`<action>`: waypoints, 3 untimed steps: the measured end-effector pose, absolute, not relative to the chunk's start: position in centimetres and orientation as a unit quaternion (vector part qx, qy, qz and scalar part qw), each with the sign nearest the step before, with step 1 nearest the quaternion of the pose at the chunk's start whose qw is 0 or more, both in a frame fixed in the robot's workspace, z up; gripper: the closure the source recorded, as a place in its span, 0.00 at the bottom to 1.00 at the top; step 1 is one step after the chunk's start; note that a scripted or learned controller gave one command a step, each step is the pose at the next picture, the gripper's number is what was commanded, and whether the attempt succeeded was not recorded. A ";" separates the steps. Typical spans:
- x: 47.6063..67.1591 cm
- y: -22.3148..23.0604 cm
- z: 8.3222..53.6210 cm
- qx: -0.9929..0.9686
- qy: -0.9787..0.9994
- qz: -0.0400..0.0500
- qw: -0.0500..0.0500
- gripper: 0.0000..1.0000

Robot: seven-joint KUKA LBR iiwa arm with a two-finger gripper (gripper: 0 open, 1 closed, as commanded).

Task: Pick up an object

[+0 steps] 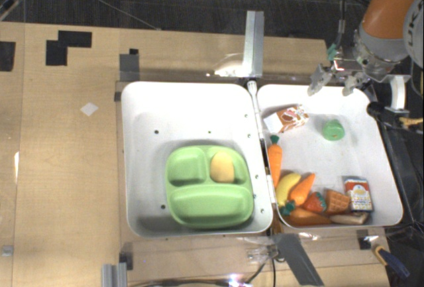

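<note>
From my seat the hand (333,82) hangs over the far edge of the right bin (379,121), its two fingers spread apart with nothing between them; so as I judge it, the pick has not begun and the whole grasp and lift is left to do. The nearest candidate is a small green round thing (332,129), lying alone on the bin floor just below the hand; a snack packet (287,118) lies to its left near the divider; a carrot (274,161), a banana (287,187) and a small carton (357,192) crowd the near end with other toy food I cannot sort out. In the left bin (142,121) a green divided tray (199,203) carries a yellow lemon-like piece (222,167); the desk (63,166) around both bins is pale wood.
</note>
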State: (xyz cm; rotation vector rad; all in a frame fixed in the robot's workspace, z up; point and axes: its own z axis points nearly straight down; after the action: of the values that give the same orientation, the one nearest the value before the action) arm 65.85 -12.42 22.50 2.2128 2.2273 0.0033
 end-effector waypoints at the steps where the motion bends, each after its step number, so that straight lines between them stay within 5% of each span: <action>1: 60.8 -16.4 9.5 0.730 0.683 0.002 0.002 0.00; 3: 56.1 -11.8 9.2 0.703 0.711 0.006 0.009 0.00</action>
State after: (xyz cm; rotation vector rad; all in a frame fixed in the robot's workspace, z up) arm 56.06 -11.81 9.20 2.1959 2.2212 0.0195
